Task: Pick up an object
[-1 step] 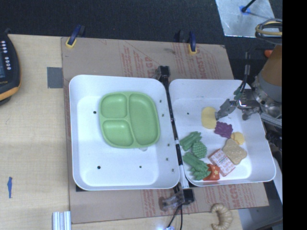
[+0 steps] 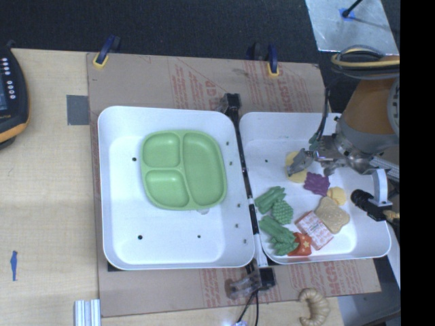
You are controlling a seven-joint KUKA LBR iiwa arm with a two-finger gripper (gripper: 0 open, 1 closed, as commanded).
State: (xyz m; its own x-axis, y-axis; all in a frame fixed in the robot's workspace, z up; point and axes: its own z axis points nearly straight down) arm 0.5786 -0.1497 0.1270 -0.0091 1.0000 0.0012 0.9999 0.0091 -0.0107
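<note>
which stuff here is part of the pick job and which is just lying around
Part of the job:
gripper, low in the right bin
yellow piece
purple piece
green toy vegetables
toast slice
red packet

Lying about:
green divided plate in the left bin
handheld controller
blue clamps

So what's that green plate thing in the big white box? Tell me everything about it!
The green plate is a pale green tray that looks like smooth plastic, with rounded corners. Raised ridges split it into three sections: two smaller ones on the left and one long one on the right. Nothing lies in any section. It sits flat, slightly turned, on the floor of the left white bin, toward the back and right of it. It touches just the bin floor. The food toys lie in the other bin.
</note>
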